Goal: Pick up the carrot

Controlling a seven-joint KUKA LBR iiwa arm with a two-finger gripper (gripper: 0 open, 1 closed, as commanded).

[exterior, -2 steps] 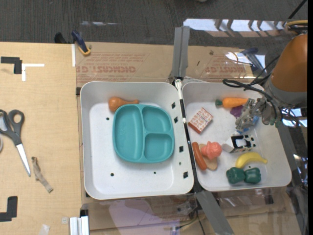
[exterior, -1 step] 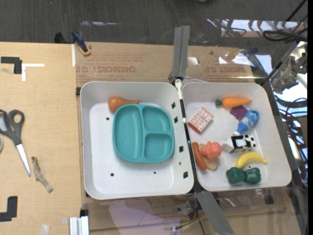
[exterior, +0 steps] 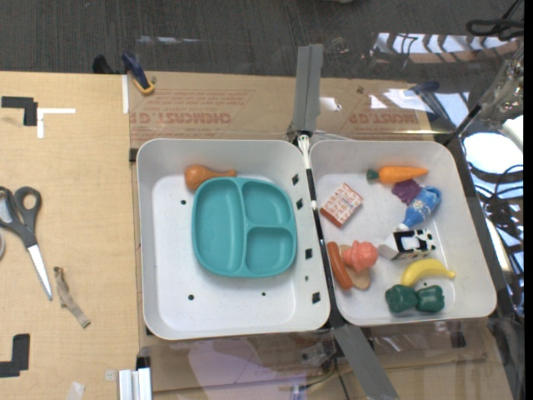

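Carrot (exterior: 401,173): you'll find it lying flat at the right bin's (exterior: 471,232) far end, just beside a purple toy (exterior: 407,192).
Left bin (exterior: 158,248): teal divided plate (exterior: 246,226).
Bench (exterior: 75,223): pale wood, scissors (exterior: 25,232) lying on it.
Floor (exterior: 208,7): dark carpet beyond.

A light wooden bench (exterior: 67,223) holds two white bins, the left bin (exterior: 158,290) and right bin (exterior: 470,223) touching, with scissors (exterior: 29,232) at nine o'clock.
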